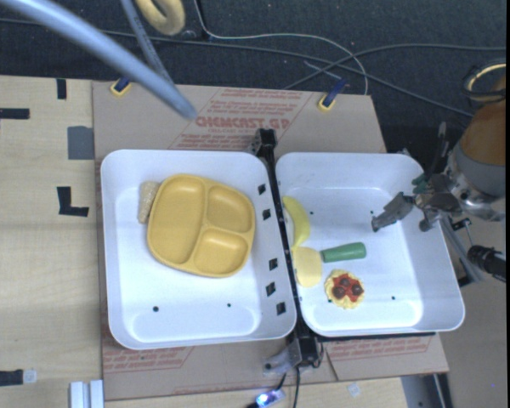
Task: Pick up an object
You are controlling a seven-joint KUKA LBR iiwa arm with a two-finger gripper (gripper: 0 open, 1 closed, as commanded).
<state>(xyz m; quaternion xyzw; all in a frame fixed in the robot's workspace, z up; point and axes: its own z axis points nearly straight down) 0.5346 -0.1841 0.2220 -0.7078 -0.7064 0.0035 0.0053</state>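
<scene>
Candidates for the pick lie in the right bin (408, 170), listed here from the near edge of the bench toward the far one. Nearest sits a small round yellow piece with red topping (345, 288), flat on the bin floor. Just beside it, against the divider, is a pale yellow rounded piece (308, 266). Behind these lies a green cylinder (344, 251) on its side, long axis running left to right. A curved yellow piece (295, 217) hugs the divider farther back. The left bin (119, 228) holds a yellow sectioned plate (201, 224) with a tan slice (146, 201) tucked at its left edge.

My gripper (412, 212) hangs over the right bin's right side, above the floor, with its two dark fingers spread apart and nothing between them. It stands well apart from every object.

Recommended target: the green cylinder, since it lies clear of the divider. I judge that I should move left, turn the fingers to straddle its short axis, descend until the tips near the floor, then close.
</scene>
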